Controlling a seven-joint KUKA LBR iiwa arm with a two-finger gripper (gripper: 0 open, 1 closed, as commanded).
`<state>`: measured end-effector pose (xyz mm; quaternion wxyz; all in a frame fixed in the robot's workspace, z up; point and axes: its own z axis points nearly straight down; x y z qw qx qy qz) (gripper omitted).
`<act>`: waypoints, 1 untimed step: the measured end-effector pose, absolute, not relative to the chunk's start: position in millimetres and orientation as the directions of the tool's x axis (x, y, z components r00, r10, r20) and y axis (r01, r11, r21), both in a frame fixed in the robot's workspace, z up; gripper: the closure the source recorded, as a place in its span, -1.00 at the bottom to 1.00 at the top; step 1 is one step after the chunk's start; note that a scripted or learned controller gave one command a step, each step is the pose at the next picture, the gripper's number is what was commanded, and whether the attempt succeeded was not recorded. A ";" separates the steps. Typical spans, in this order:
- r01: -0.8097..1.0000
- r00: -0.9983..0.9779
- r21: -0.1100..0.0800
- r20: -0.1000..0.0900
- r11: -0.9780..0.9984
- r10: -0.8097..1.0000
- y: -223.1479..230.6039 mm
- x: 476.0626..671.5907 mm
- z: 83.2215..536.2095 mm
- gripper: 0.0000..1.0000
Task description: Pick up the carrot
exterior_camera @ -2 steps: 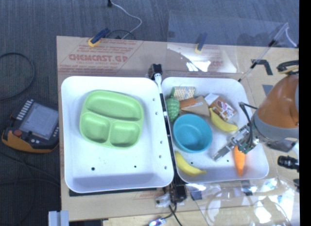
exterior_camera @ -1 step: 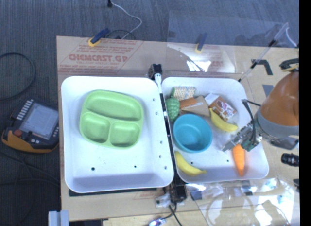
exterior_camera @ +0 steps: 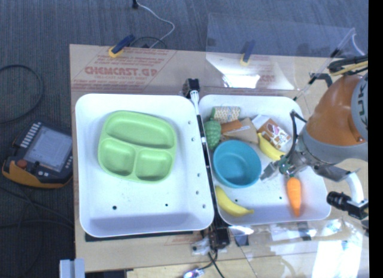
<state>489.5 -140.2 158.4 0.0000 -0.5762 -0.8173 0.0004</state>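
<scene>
Right now I see the arm (exterior_camera: 338,115) reaching over the right bin (exterior_camera: 281,208), while the left bin (exterior_camera: 90,211) bears a green divided plate (exterior_camera: 137,145). A blue bowl (exterior_camera: 237,163) sits mid-bin, a banana (exterior_camera: 232,203) below it. My gripper (exterior_camera: 286,167) hovers just above the carrot (exterior_camera: 294,194), which lies upright near the bin's lower right corner; I cannot tell its jaw state.

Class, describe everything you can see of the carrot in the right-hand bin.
The carrot is a small orange toy-like piece, smooth and probably plastic, tapering to a point. It lies flat on the floor of the right bin near its front right corner, running roughly front to back. The gripper sits right at its far end; whether they touch is unclear.
</scene>
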 end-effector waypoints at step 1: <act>0.942 -0.337 -0.002 -0.003 0.337 0.942 -140.5 490.3 167.1 1.00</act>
